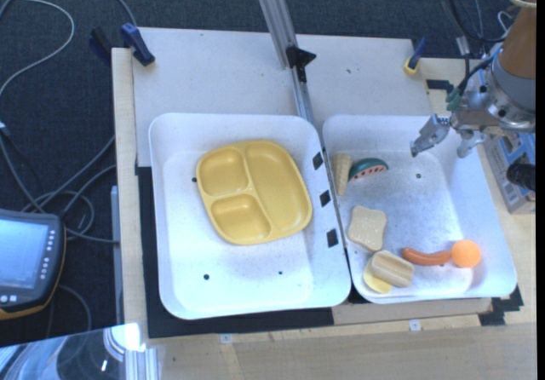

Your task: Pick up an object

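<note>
Watermelon slice (pixel 370 169) left of claw (pixel 446 138)

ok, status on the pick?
Tool open, above right bin's far edge, holding nothing. Nearest item: watermelon slice, untouched. Toast, sandwich, sausage, orange ball at near side. Nothing blocking.

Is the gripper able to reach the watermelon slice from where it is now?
Probably yes. The gripper hangs over the right bin, and the watermelon slice lies uncovered to its left, with bare bin floor between them.
</note>
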`<control>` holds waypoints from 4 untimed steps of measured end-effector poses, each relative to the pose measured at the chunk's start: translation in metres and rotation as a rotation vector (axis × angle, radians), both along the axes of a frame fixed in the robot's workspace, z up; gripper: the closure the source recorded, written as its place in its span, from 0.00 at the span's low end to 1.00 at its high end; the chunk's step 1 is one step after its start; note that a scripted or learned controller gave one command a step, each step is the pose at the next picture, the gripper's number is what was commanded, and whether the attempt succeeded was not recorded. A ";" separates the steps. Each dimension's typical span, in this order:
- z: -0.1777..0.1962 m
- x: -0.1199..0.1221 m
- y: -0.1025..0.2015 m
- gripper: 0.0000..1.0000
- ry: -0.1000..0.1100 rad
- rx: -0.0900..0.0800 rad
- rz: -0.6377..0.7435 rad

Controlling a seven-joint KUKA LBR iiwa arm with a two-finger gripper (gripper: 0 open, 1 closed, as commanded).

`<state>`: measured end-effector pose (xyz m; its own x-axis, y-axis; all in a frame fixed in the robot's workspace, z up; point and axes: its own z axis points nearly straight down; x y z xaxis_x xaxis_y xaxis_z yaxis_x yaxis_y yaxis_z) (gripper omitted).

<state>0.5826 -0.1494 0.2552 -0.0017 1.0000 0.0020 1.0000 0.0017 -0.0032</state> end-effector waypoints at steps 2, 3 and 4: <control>-0.050 0.001 -0.009 0.00 0.004 0.000 -0.002; -0.113 0.000 -0.014 0.00 0.006 0.001 -0.002; -0.166 -0.002 -0.013 0.00 0.005 0.001 -0.001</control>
